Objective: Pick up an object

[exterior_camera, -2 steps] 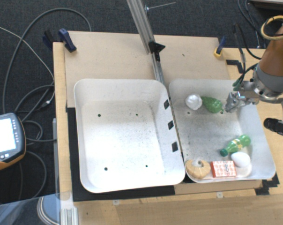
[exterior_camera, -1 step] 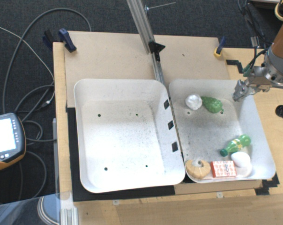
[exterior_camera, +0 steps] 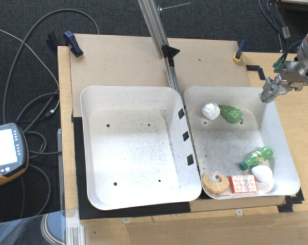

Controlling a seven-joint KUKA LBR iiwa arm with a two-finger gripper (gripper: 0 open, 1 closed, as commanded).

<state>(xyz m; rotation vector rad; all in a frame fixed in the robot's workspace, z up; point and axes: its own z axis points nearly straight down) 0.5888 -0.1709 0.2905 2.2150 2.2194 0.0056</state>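
Six small, light-looking things lie in the right bin (exterior_camera: 276, 131); the crumpled white ball (exterior_camera: 211, 111) looks soft and easiest to pinch across, while whether the hand (exterior_camera: 270, 92) is clenched I cannot tell.

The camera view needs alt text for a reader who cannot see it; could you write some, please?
The gripper hovers over the right bin's far right rim. That bin holds a white ball, green toy, green bottle, bagel, red box and white egg.

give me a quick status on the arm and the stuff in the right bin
Gripper over right bin's far right rim, nothing held. White ball and green object nearest. Bottle, bagel, red box, egg cluster at near edge.
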